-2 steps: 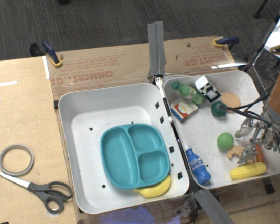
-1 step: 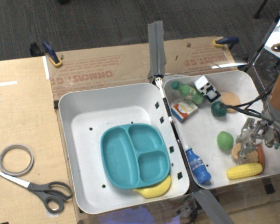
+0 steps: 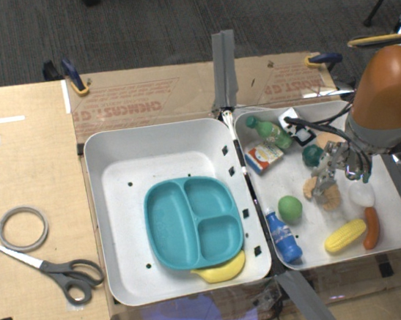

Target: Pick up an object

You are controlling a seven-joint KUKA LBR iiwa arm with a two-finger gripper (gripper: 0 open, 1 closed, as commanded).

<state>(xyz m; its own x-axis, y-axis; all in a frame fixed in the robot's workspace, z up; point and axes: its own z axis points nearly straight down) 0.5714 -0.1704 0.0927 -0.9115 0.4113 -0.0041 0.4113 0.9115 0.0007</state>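
At the lower centre of the frame, a yellow plastic banana (image 3: 222,269) lies in the left white bin (image 3: 111,205), partly tucked under the teal three-compartment plastic tray (image 3: 193,221). The tray covers most of the bin floor, so the banana offers poor access.

In the right white bin (image 3: 396,235), near the lower edge, a yellow plastic corn cob (image 3: 345,236) lies flat beside an orange-red sausage-shaped toy (image 3: 371,228). A blue plastic bottle (image 3: 281,236) lies along the dividing wall. Just above it sits a round green ball (image 3: 290,207). These items lie loose and apart from one another, which favours a top-down grasp.

At mid-height on the right, the pincer (image 3: 328,174) is lowered into the right bin over a small tan object (image 3: 327,194). This is judged to be the pick target. The pincer touches or closely overlaps it. Whether the pincer is spread or closed, and whether it grips anything, cannot be told.

Further up, a white and red printed packet (image 3: 264,155) and a green plastic bottle (image 3: 267,131) lie near the bin's upper left corner.

On the worktop at far left lie grey-handled scissors (image 3: 57,272) and a tape roll (image 3: 23,228).
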